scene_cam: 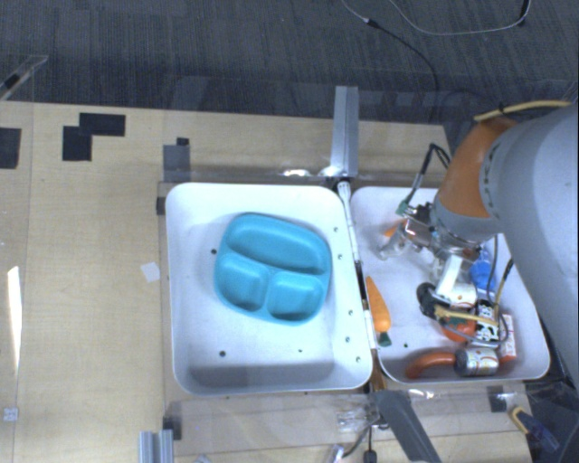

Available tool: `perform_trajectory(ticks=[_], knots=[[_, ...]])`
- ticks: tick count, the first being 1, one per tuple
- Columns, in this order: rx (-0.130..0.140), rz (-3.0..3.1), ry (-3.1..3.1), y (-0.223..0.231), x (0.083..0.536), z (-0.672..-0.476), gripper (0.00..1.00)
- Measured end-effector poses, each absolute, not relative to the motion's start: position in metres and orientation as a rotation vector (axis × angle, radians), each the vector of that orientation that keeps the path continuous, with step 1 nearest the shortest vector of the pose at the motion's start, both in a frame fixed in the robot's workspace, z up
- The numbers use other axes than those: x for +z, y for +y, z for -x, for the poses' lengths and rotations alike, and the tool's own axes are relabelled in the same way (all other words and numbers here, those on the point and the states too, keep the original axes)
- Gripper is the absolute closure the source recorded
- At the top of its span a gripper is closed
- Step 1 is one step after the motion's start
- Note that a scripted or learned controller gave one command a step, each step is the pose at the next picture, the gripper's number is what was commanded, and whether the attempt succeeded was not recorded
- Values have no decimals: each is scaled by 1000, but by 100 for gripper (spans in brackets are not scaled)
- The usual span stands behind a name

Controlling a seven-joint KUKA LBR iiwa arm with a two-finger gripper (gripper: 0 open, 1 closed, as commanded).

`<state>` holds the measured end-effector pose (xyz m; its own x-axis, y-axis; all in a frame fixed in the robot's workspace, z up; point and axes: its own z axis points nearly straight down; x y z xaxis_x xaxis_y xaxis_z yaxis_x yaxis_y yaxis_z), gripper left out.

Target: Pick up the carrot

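The gripper [404, 237] of the grey robot arm [534, 208], seen below its orange wrist band [469, 176], hangs over the far half of the right-hand shallow white bin [407, 325]. Whether it is wide or narrow cannot be told from this angle, as wrist hardware crowds around it.

The long orange carrot with a dark green tip [378, 309] lies apart from the gripper, nearer the camera and to its left. It rests lengthwise just beside the bin's left wall, green tip pointing toward the near edge.

To the gripper's right, partly under the arm, is a small blue object [481, 269], too hidden to identify. Clustered in the bin's near right corner are a reddish-orange sausage-shaped item [425, 363], a short dark-and-silver cylinder [477, 363] just beside it, and a small pinkish box with a striped side [505, 335].

Across the dividing wall, the left-hand shallow white bin [185, 298] holds a light blue plastic plate with three compartments [271, 267], sitting near its centre.

An upright metal post [345, 127] rises at the far end, between the two bins. The pale wood-toned bench [81, 298] carries black rectangular patches [90, 134] at its far left. Beyond it lies dark carpeted floor [181, 45], crossed by a thin black cable [434, 25].
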<state>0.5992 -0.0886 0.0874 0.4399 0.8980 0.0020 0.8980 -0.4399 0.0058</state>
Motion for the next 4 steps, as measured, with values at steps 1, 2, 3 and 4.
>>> perform_trajectory(ticks=[1,2,3,4], knots=[[16,-2737,1534,-87,88,-593,0],[17,-2729,1547,-86,97,-595,100],[29,-2847,1310,-100,90,-540,100],[-2,-2917,1166,-93,238,-493,100]])
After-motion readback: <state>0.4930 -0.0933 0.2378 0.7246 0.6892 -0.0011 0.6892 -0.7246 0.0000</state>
